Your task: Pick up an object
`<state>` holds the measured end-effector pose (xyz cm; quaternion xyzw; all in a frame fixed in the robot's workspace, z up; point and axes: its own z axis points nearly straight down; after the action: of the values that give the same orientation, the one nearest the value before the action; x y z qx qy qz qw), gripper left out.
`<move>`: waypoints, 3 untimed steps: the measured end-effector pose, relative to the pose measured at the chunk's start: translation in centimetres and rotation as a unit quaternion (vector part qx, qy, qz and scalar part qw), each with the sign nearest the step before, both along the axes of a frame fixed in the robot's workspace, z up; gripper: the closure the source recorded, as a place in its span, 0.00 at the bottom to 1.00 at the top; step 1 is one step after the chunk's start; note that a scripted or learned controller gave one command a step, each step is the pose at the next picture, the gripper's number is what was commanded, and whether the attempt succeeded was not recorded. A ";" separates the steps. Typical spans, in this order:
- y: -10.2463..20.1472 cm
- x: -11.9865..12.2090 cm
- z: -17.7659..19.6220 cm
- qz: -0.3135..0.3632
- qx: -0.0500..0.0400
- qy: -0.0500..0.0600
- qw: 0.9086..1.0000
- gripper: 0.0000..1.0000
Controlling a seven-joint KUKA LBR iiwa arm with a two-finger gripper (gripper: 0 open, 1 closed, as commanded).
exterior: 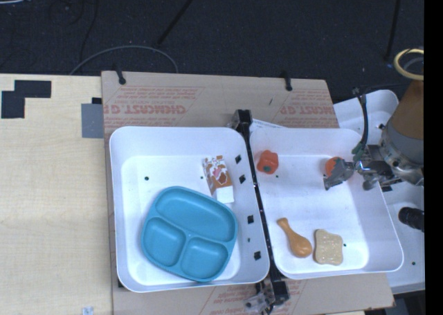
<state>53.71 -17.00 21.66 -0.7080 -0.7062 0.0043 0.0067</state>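
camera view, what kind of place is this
Probably a robot lab bench: two shallow white bins holding toy food and a blue divided plate, the grey arm's gripper, and cables on dark carpet.

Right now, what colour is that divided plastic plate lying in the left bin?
Light blue all over; the divided plastic plate shows best in the camera view.

Two white bins sit side by side mid-frame. The left bin (128,168) holds a blue divided plate (188,234) and a small packet (218,176) just above it. The right bin (304,189) holds an orange object (267,162), a drumstick (295,237) and a cracker (328,247). The gripper (340,174) hangs at centre right beside a small orange-red item (333,165).
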 end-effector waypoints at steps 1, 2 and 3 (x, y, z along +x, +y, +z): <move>0.0 0.3 0.7 0.001 -0.001 -0.006 1.000 0.00; -0.5 0.9 -5.1 0.001 -0.001 -0.004 1.000 0.00; -0.6 0.6 -9.4 0.001 -0.001 -0.005 1.000 0.00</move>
<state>54.28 -17.56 12.25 -0.7073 -0.7069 0.0015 0.0030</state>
